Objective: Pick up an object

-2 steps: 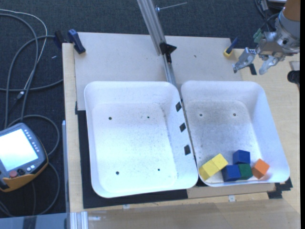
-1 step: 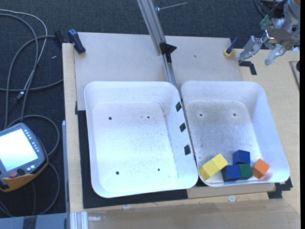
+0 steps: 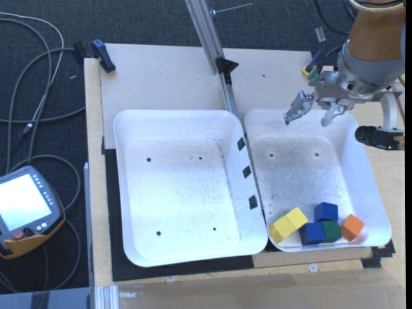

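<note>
Camera view: gripper [image 3: 313, 111] hangs over the far edge of the right bin [image 3: 367, 172], fingers spread wide apart with nothing between them. Both fingertips point down toward the bin's back rim. Grey wrist and orange band of the arm [image 3: 375, 24] rise to the upper right corner.

Task objects all sit at the near end of the right bin, well apart from the gripper, bunched in a cluster:
- yellow block [image 3: 288, 224] leftmost, against the bin's near-left corner, lying at an angle
- blue cube [image 3: 313, 233] just beside it on the right
- second blue cube [image 3: 326, 211] behind that, slightly farther from the camera
- green cube [image 3: 331, 230] tucked between the blue ones and the orange one, mostly hidden
- orange cube [image 3: 351, 227] rightmost, near the bin's right wall

Blocks look to be touching or nearly so; can't tell exact contact.

Left bin [image 3: 129, 172] sits side by side with the right one. An aluminium rail [image 3: 205, 28] runs diagonally from the top down to the seam between the bins. Teach pendant [image 3: 26, 208] lies on the dark floor at far left, cables looped above it.
</note>
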`<state>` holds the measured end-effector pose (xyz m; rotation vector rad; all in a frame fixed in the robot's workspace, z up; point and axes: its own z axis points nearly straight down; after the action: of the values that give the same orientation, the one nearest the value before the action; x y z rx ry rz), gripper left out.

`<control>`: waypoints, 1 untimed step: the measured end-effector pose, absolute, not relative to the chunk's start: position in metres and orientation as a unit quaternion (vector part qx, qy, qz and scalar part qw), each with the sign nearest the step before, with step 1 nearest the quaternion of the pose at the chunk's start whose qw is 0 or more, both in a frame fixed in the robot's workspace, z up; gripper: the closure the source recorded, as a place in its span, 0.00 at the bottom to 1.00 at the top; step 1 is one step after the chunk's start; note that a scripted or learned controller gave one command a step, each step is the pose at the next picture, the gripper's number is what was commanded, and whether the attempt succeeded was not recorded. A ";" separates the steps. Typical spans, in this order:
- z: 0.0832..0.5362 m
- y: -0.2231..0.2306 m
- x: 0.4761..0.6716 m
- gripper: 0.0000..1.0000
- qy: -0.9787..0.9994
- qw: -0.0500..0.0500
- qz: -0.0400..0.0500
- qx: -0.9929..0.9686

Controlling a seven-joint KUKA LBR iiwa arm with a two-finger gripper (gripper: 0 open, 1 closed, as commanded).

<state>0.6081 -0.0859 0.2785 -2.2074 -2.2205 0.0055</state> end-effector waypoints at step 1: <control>0.133 -0.087 0.536 0.00 -0.707 0.005 0.003 -0.708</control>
<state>0.5358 -0.0870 0.1325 -2.2152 -2.2121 0.0101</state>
